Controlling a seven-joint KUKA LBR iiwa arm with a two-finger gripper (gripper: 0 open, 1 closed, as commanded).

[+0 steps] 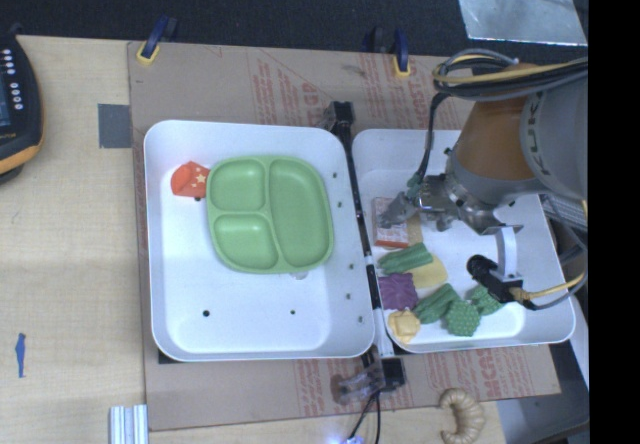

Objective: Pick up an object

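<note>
**Arm low over the right bin, above the toy food**

The gripper [415,204] sits low in the right bin [535,327], near that bin's left wall and about midway along it, with the grey arm [560,132] and its orange band [495,142] reaching in from the right edge. Whether it is open or closed cannot be told from this slant, and nothing can be seen held in it.

Just under the tool lies a small flat packet with a red-and-white label [392,228]. Toward the bin's near-left corner the rest of the objects crowd together: a green pod-shaped piece [404,258], a pale yellow piece [431,275] touching it, a purple piece [396,288], a dark green leafy piece [436,304], a bumpy green piece [462,317] and a yellow piece [403,324] close to the near wall (several of them touch or overlap).

The left bin [180,322] holds a green divided plate [270,214] toward its far side, with a red object bearing a yellow star [188,180] just beside the plate's left edge, near the far-left corner.
</note>
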